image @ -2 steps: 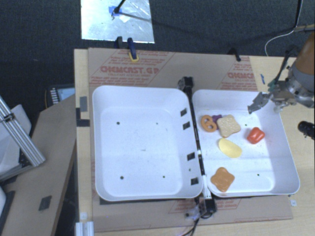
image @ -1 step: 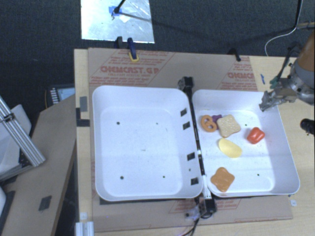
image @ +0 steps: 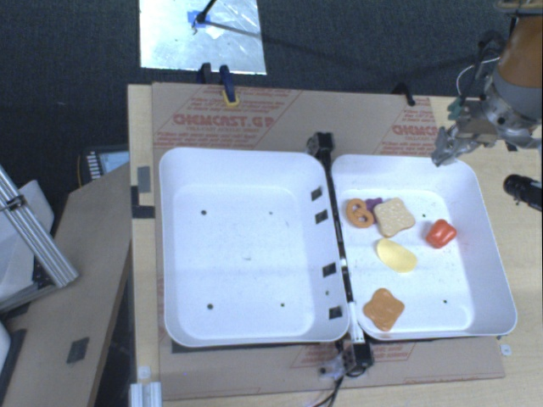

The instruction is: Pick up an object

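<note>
1. End effector (image: 447, 149) hangs over the far right corner of the right bin (image: 495, 271), low near the rim; it is small and blurred, so whether it is released or clenched cannot be told, and nothing can be seen in its grasp
2. Above it the arm (image: 519, 75), grey with an orange band, is cut off by the top and right of the picture
3. All the loose things lie in the right bin, well apart from the end effector
4. An orange pretzel (image: 360, 214) lies near the divider, and a tan toast slice (image: 394, 218) lies just beside it
5. A purple piece (image: 374, 203) pokes out between the two at their far side; most of it is hidden, and what it is cannot be made out
6. A red piece (image: 440, 234) sits to the right of the toast slice, apart from it; its shape is hard to read
7. A yellow oval (image: 396, 256) lies nearer the camera than the toast slice
8. A brown piece (image: 383, 309) lies by the near left corner, close to the wall
9. Beside the right bin stands the left bin (image: 170, 227), both on a cardboard sheet (image: 280, 113) on the counter (image: 138, 125)
</note>
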Action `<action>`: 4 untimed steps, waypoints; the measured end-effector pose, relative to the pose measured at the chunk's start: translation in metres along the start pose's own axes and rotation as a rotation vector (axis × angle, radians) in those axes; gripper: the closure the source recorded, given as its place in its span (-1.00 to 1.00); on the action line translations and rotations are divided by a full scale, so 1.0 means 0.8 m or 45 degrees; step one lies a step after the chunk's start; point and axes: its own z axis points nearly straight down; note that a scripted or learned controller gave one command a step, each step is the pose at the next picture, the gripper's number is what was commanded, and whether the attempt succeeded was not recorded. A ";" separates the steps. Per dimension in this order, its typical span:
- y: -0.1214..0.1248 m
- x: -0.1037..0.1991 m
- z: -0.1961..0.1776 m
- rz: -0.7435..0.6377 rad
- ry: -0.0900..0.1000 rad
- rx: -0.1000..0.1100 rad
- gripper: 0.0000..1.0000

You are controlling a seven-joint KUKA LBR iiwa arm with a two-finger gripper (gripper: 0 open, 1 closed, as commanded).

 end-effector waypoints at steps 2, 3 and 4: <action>-0.070 0.126 -0.104 -0.011 0.005 -0.006 1.00; -0.148 0.048 -0.049 0.019 -0.001 0.016 1.00; -0.135 0.146 -0.037 0.001 0.001 0.010 1.00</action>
